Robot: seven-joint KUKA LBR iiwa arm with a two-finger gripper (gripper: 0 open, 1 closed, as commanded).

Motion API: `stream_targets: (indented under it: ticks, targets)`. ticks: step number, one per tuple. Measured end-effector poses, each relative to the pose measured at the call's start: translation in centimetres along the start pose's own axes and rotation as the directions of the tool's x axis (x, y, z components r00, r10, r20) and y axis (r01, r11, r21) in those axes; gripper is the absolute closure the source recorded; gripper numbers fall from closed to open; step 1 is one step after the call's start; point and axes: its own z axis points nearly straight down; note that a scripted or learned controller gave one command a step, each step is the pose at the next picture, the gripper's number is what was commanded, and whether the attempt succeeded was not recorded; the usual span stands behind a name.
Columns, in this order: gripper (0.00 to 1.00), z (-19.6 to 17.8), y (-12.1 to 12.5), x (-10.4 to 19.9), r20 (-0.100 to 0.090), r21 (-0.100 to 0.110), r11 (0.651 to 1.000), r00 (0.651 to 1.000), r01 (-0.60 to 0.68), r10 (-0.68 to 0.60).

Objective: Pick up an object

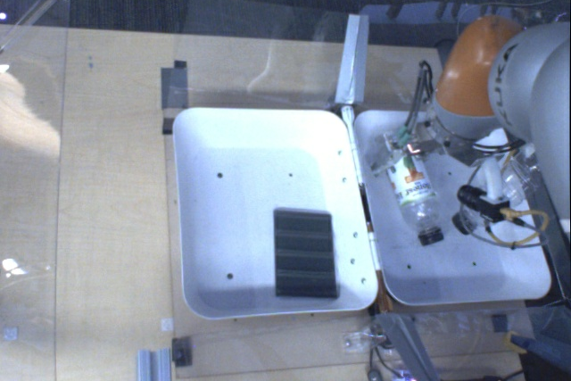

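Note:
A clear plastic bottle (416,192) with an orange and white label lies in the right bin (464,285), its black cap pointing toward the bin's front. My gripper (400,149) is low over the bottle's far end, at or very near it, under the grey arm with its orange band (477,67). The arm and its hardware hide how the gripper meets the bottle. A black ribbed rectangular block (305,252) lies flat in the left bin (250,147), near its front right corner.
Black and yellow cables (491,214) hang from the wrist over the right side of the right bin. A raised divider (361,192) separates the two bins. A metal bar (351,67) stands behind that divider. Wooden bench surrounds the bins.

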Motion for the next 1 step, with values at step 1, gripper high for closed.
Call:
stream_targets:
  ticks: [1]
  targets:
    - [1.00,-8.00,2.61,4.59,0.000,0.004,0.980,0.980,0.201,-0.201]
